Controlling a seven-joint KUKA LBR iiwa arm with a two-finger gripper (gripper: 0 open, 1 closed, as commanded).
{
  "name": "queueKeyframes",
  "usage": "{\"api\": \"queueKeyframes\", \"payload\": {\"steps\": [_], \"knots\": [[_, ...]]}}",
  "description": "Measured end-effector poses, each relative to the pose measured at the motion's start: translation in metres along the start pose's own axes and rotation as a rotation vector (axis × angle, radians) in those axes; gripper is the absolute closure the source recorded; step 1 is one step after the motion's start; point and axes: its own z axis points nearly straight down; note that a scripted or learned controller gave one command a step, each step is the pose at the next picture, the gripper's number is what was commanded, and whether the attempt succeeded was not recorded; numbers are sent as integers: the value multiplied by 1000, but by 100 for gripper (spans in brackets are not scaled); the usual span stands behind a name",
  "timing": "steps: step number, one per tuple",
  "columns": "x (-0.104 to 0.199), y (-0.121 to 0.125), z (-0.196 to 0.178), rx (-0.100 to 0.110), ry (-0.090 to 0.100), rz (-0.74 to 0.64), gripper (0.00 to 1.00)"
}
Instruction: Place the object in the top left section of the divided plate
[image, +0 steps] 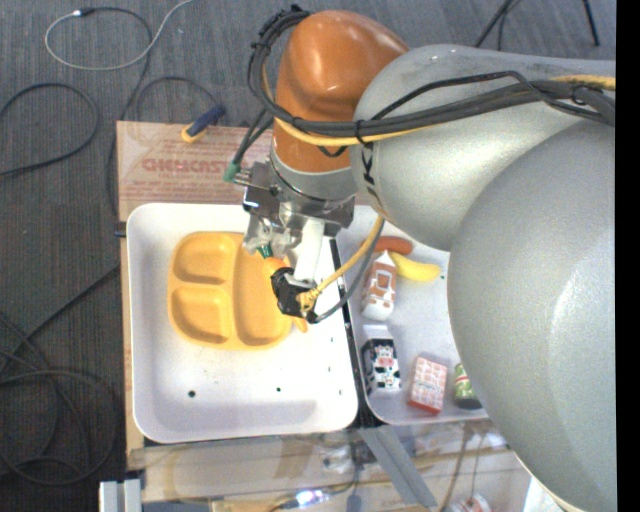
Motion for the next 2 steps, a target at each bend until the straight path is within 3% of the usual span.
{"api": "queueKeyframes", "payload": {"steps": [1,2], "knots": [[-21,52,23,-1,0,-395,100],[-64,86,-16,-2,1,-416,100]]}}
